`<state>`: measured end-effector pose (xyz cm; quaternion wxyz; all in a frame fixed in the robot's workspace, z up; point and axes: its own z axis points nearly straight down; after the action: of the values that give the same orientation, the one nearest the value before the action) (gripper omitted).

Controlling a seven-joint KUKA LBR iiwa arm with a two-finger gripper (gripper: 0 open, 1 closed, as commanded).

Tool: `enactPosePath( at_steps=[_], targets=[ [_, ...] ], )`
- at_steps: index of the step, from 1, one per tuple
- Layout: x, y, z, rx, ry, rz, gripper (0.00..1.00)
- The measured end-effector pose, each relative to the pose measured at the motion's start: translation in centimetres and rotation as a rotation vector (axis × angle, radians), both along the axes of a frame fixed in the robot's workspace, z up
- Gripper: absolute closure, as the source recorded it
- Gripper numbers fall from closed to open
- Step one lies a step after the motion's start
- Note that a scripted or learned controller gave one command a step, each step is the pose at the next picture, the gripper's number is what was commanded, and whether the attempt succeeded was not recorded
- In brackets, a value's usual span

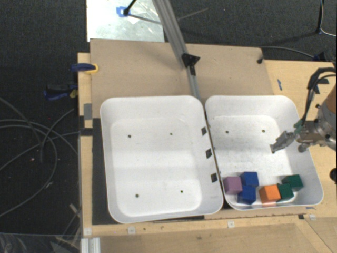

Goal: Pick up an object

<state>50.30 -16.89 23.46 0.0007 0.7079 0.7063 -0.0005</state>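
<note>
Gripper [280, 143] low — reaching from right

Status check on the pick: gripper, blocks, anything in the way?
Gripper above right bin, holding nothing visible. Blocks clustered at bin's near edge: purple block, orange block. Path to them clear.

The two white bins [158, 157] look like smooth plastic with a soft shine. Under them, the table [137, 67] looks like plain brown board, flat and matt. Behind the bins, a grey pole [171, 20] looks like smooth metal. The floor [37, 36] beside the table looks dark and rough.
</note>
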Motion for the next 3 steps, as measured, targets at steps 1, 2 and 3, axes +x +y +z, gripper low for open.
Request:
enactPosePath(
  at_steps=[1, 2, 3],
  targets=[
    [2.3, 0.0, -14.4, 0.004, 0.005, 0.004, 0.00],
    [8.8, -2.1, -14.3, -0.001, -0.008, 0.008, 0.00],
    [14.4, 5.3, -14.3, 0.005, -0.008, 0.016, 0.00]
  ],
)
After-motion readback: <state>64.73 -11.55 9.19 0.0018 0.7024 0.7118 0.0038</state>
